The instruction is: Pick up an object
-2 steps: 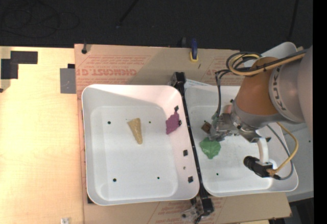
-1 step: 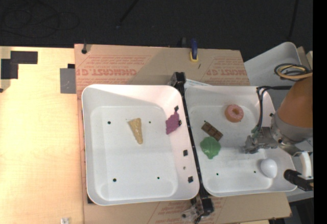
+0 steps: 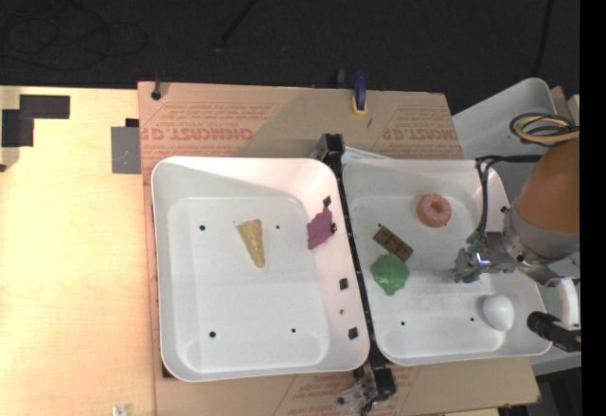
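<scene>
My gripper (image 3: 471, 268) hangs low over the right side of the right bin (image 3: 445, 350). Its dark fingers point left and nothing shows between them. In that bin a pink doughnut (image 3: 435, 210) lies up and to the left of the gripper. A brown chocolate bar (image 3: 392, 243) and a green lump (image 3: 389, 273) lie further left. A white egg-like object (image 3: 496, 311) rests just below the gripper. In the left bin (image 3: 185, 348) lie a tan cone (image 3: 253, 242) and a purple object (image 3: 321, 229) against the right wall.
The two bins meet at a black clip-lined divider (image 3: 348, 253) on a cardboard sheet (image 3: 246, 125). A wooden benchtop (image 3: 66, 262) spreads to the left. The arm's orange band (image 3: 554, 191) and cables (image 3: 540, 128) crowd the right edge.
</scene>
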